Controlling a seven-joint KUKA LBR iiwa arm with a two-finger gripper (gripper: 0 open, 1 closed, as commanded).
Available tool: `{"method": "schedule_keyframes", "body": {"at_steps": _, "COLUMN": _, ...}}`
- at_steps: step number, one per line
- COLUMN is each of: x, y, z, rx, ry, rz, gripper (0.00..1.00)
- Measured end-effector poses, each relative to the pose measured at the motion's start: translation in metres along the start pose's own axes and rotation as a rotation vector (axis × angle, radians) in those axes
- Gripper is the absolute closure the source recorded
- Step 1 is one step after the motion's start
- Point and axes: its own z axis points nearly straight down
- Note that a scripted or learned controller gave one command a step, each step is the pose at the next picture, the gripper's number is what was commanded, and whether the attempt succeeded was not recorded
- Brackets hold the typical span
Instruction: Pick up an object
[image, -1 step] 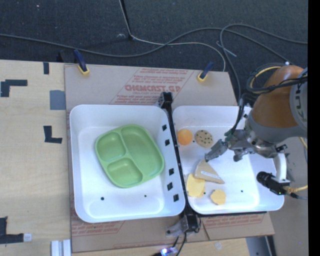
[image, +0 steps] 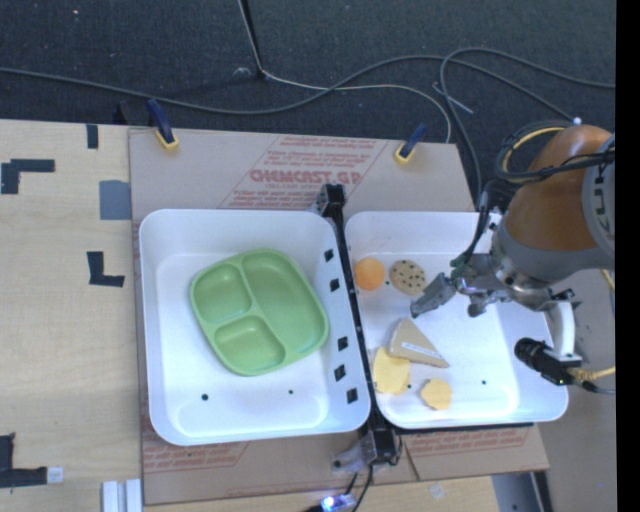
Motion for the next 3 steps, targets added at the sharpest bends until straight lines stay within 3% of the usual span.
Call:
{"method": "schedule_keyframes", "body": {"at_steps": 2, "x": 0.004, "y": -0.006, "z": 0.114, "rx": -0.002, "ry": -0.002, "rz": 0.001, "gripper": 0.00}}
{"method": "schedule_keyframes", "body": {"at_steps": 3, "x": 0.004, "y": -0.005, "z": 0.101, "rx": -0.003, "ry": -0.002, "rz": 0.000, "gripper": 1.00}}
